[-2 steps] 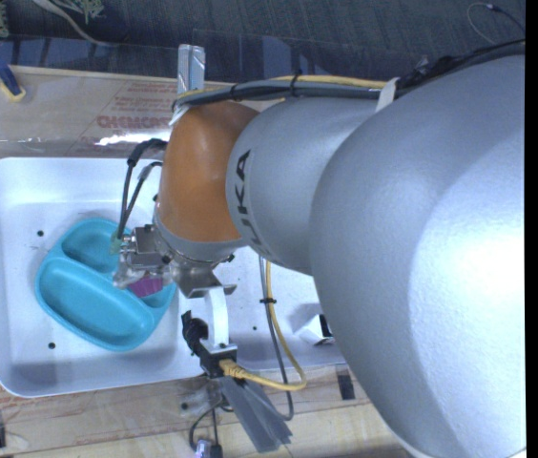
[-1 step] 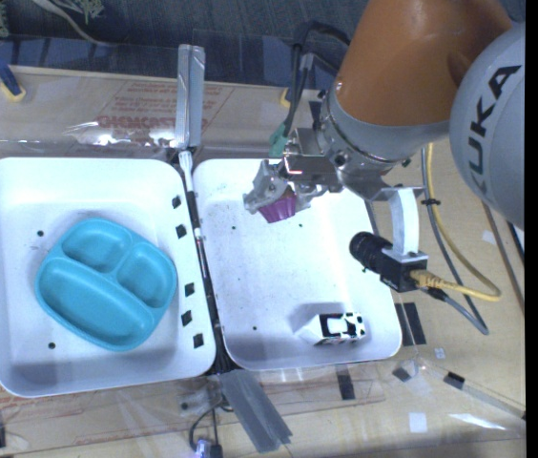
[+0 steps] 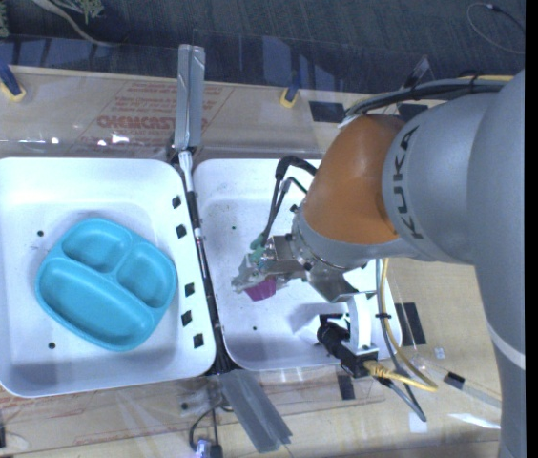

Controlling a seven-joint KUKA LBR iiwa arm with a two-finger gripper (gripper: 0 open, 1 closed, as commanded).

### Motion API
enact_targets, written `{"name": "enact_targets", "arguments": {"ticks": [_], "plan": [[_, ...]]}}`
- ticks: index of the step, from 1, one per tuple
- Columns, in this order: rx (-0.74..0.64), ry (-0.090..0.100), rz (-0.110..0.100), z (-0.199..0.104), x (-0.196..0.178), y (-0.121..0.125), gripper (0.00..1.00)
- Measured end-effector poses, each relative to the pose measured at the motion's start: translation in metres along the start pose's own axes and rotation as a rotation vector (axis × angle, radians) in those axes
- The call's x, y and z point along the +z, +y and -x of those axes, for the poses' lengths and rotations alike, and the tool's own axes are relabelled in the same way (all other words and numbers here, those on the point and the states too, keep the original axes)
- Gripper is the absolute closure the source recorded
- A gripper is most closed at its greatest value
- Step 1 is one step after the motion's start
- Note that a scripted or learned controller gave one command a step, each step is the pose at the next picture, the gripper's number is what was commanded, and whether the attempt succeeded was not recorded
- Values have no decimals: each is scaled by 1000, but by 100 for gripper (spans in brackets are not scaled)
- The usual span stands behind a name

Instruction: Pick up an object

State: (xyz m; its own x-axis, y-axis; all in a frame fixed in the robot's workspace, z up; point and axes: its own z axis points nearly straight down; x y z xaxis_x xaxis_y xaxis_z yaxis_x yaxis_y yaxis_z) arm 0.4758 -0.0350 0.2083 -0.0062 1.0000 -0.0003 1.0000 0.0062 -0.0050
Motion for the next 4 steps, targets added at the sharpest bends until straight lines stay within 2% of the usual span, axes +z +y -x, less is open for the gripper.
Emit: {"name": "enact_targets", "arguments": {"ticks": [1, 2, 3, 4], "plan": [[0, 1, -1, 71, 35, 5, 100], [2, 1, 1, 154, 101, 24, 100], [1, 1, 3, 148, 0, 0, 100], [1, 1, 3, 148, 0, 0, 0]]}}
